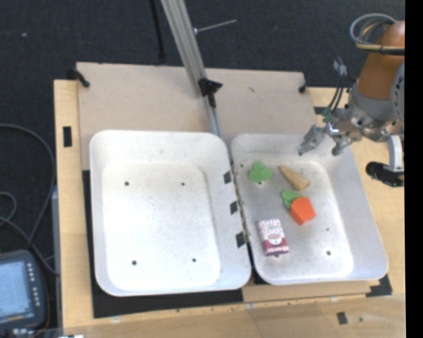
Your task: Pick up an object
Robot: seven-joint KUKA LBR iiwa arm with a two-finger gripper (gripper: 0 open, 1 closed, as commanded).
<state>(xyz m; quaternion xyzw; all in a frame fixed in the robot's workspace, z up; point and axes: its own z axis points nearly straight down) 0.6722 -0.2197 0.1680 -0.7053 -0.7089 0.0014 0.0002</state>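
The right bin (359, 252) holds several small objects: a green clover-shaped piece (259, 173), a tan wedge (294, 177), an orange block (302, 210) with a green piece (289, 197) just behind it, and a small maroon-and-white carton (273, 236). My gripper (324, 141) hangs over the far right rim of that bin, up and to the right of the tan wedge. Its two fingers stand apart and open, with nothing between them.
The left bin (162, 213) lies beside the right one, with black clips along the seam. A slanted aluminium post (187, 41) rises behind the bins. A tablet (10, 287) and cables sit off the bench at the lower left.
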